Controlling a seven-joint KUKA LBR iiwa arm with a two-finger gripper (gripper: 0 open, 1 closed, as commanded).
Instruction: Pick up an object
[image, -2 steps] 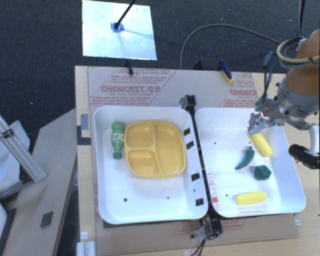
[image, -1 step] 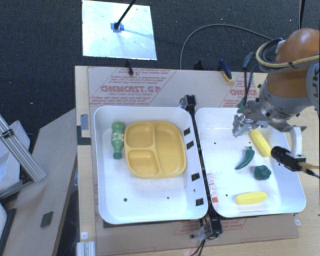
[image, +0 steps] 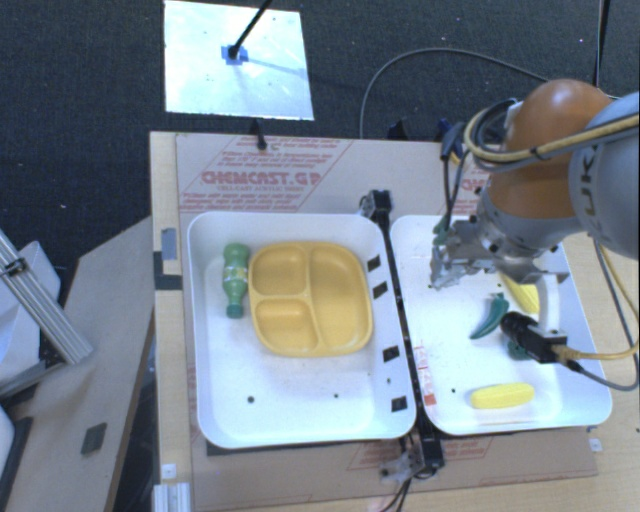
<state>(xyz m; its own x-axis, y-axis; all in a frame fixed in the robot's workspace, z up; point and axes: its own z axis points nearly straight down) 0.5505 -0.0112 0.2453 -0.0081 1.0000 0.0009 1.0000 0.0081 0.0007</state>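
Dark carpet is framing the table (image: 250, 165), and two white bins are sitting side by side. In the right bin (image: 440, 400) a yellow block (image: 503, 397) is lying lengthwise left-to-right, at lower right. The pincer (image: 447, 270) is hovering up-left of it, holding nothing visible; how far open, I cannot tell.

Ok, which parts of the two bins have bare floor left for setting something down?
Left bin: a bare strip along the near wall, in front of the yellow tray and green bottle. Right bin: bare floor beside the divider, between the hand and the yellow block. It is crowded around the green pepper under the arm.
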